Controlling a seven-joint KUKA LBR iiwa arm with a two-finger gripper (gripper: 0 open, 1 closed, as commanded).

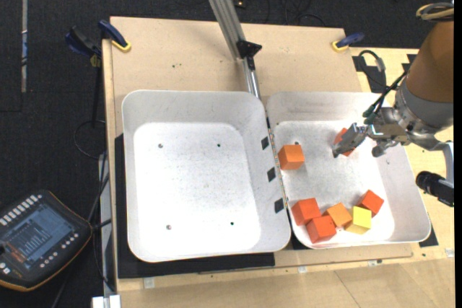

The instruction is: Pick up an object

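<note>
- Camera view: the gripper (359,140) is seen over the right bin (404,223), reaching in from the right, with a small red block (342,135) at its fingertips.
- The fingers appear spread on either side of that block; whether the block is actually clamped cannot be told, so no hold is claimed.
- An orange cube (291,156) lies apart near the bin's left wall; a cluster of blocks (336,216) sits along the near edge.
- The left bin (144,112) rests beside it on the worktop (180,54).
- The step in hand is judged to be the grasp attempt on the red block.
- Next, a firm closing and a straight lift would be called for.
</note>
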